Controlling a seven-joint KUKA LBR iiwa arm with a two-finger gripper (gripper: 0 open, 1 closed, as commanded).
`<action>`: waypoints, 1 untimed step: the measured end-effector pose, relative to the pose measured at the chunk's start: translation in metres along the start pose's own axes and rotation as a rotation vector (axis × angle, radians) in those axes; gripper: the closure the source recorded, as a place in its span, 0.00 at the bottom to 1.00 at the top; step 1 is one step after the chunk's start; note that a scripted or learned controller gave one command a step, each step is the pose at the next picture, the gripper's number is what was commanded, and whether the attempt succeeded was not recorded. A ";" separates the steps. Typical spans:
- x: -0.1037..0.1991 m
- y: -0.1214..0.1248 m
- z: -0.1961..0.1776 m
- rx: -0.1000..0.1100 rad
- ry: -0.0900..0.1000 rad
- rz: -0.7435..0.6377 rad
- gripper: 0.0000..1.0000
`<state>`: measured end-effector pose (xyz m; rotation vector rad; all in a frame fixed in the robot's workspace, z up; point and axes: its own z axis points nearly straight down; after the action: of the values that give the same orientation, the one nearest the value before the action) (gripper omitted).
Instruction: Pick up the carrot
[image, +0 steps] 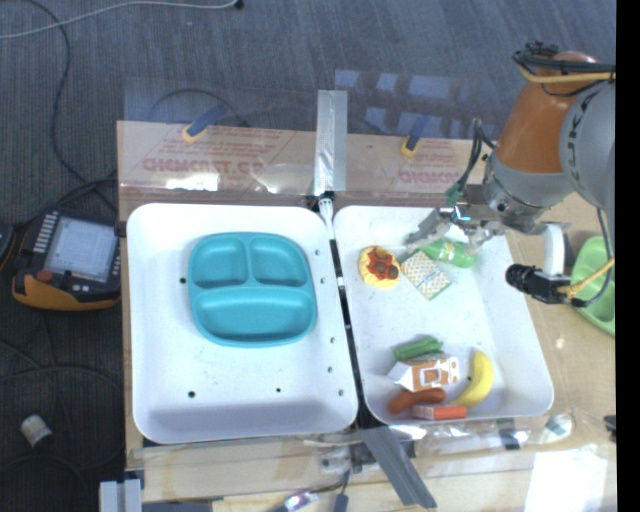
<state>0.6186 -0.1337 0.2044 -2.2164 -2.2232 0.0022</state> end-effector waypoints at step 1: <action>0.030 -0.037 0.087 0.001 0.000 -0.133 0.00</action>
<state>0.5811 -0.1040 0.1180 -2.0630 -2.3649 0.0026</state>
